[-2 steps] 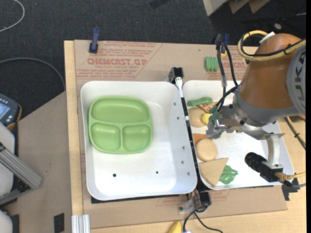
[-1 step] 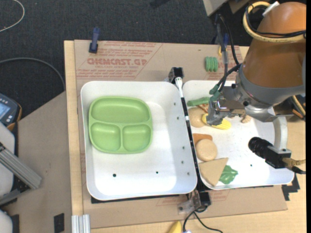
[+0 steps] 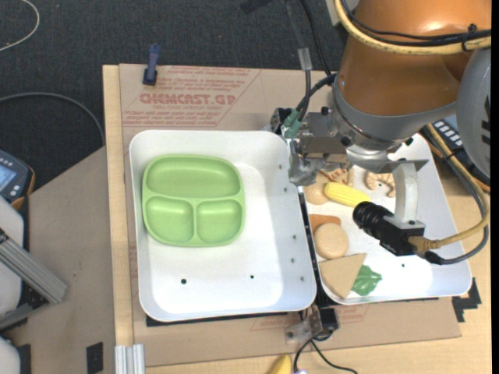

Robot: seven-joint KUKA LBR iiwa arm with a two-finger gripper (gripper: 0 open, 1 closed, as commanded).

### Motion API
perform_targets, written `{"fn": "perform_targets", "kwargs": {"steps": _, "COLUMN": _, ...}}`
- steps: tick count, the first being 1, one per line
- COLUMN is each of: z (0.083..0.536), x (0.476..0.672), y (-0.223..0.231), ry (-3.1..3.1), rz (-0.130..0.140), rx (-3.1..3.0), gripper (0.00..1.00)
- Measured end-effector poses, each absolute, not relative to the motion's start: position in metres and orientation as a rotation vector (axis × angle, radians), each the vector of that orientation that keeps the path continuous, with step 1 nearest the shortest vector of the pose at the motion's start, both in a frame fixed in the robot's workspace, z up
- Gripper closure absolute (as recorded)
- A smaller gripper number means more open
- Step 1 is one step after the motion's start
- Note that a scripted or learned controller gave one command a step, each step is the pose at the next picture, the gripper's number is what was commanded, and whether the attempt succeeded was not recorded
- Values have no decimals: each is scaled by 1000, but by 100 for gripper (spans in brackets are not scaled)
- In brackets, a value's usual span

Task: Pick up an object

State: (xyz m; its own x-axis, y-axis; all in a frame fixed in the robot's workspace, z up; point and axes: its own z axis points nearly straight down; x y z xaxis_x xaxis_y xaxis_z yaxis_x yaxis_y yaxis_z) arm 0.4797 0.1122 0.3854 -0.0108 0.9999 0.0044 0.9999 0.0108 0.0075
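The right bin (image 3: 437,283) holds toy foods: a yellow corn cob (image 3: 345,195), a round tan cookie (image 3: 332,242), a tan wedge with a green piece (image 3: 352,277) at the front, a small beige piece (image 3: 316,195) and a pretzel-like item (image 3: 380,182). The arm's orange and grey wrist hangs over the bin's back half. Its gripper (image 3: 355,174) is low over the corn and the items around it, with its tip hidden under the wrist body.
The left bin (image 3: 265,271) carries a green three-compartment plate (image 3: 192,199). A black cylinder with a cable (image 3: 386,226) sticks out from the arm over the right bin. Cardboard lies beneath both bins, and a blue clip (image 3: 151,64) sits at its back left.
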Motion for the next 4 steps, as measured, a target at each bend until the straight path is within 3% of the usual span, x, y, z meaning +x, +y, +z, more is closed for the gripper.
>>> {"fn": "perform_targets", "kwargs": {"steps": 1, "z": 456, "x": 479, "y": 192, "ry": 2232, "rz": 17, "rx": 2208, "gripper": 100}}
{"fn": "perform_targets", "kwargs": {"steps": 2, "z": 487, "x": 479, "y": 227, "ry": 2226, "rz": 11, "rx": 2214, "gripper": 100}}
{"fn": "perform_targets", "kwargs": {"steps": 3, "z": 454, "x": 495, "y": 161, "ry": 2214, "rz": -8, "rx": 2231, "gripper": 100}}
{"fn": "perform_targets", "kwargs": {"steps": 4, "z": 447, "x": 516, "y": 228, "ry": 2228, "rz": 5, "rx": 2214, "gripper": 100}}
